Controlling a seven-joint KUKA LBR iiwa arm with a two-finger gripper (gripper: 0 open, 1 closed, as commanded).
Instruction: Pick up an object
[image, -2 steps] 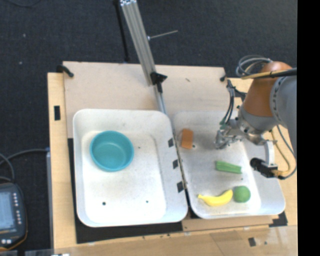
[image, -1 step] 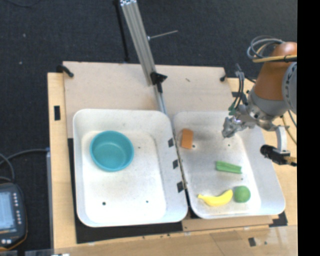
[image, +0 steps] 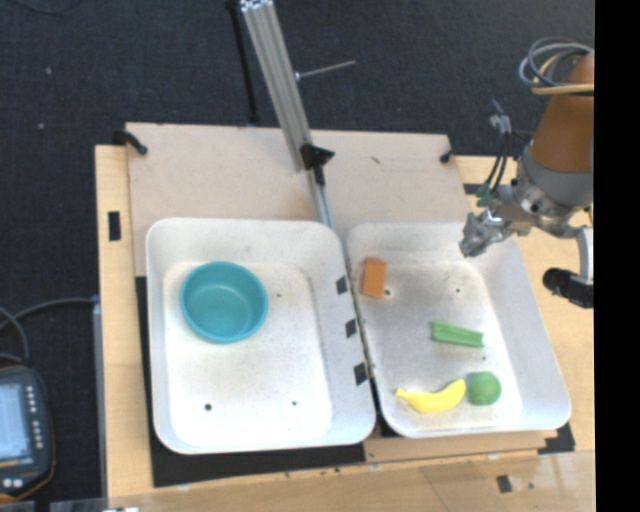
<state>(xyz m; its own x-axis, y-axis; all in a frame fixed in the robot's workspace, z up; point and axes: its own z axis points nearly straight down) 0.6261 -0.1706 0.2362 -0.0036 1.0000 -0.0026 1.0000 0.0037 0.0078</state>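
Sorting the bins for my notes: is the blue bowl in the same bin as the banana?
No, the blue bowl sits in the left bin, while the banana lies in the right bin.

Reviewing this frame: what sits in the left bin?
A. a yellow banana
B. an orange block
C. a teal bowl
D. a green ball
C. The teal bowl sits alone in the left bin, while the banana, orange block and green ball all lie in the right bin.
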